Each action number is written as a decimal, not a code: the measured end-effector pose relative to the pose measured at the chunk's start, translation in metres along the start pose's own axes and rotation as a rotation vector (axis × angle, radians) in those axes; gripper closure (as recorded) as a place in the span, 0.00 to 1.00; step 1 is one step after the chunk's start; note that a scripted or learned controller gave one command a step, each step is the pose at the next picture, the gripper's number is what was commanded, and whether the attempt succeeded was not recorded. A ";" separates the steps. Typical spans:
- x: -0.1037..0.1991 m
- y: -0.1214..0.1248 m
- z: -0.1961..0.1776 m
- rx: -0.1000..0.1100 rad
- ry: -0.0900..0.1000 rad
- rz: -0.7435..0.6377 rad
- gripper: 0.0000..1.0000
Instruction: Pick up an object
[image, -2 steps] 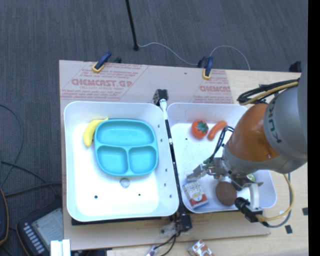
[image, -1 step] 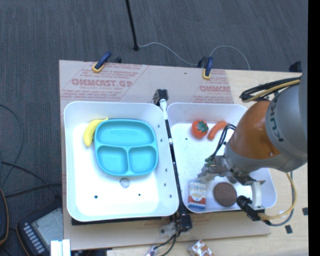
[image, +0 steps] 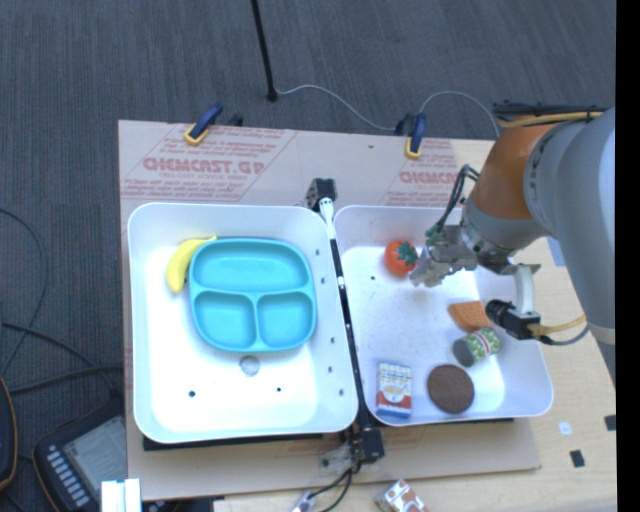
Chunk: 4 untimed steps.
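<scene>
Small carton foremost; strawberry seemingly just left of hand.

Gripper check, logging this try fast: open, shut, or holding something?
Gripper: cannot be told; it sits beside the tomato in the right bin.

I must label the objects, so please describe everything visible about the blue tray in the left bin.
The blue tray is a light blue divided plate, plastic by its look, with rounded corners and three compartments: one wide at the far side and two smaller at the near side. It lies flat, right side up, in the left bin, toward its far side. A yellow banana lies along its left edge, apparently touching it.
</scene>
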<state>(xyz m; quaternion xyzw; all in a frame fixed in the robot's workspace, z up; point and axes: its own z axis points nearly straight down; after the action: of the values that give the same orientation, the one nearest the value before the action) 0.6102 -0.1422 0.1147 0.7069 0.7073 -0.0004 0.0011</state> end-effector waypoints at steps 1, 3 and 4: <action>0.000 0.000 0.000 0.001 0.000 0.000 0.00; 0.025 -0.019 0.016 -0.008 -0.004 0.001 1.00; 0.015 0.043 0.014 0.057 0.012 0.000 1.00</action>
<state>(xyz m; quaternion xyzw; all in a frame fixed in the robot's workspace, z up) 0.6536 -0.1272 0.1004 0.7067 0.7070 -0.0162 -0.0231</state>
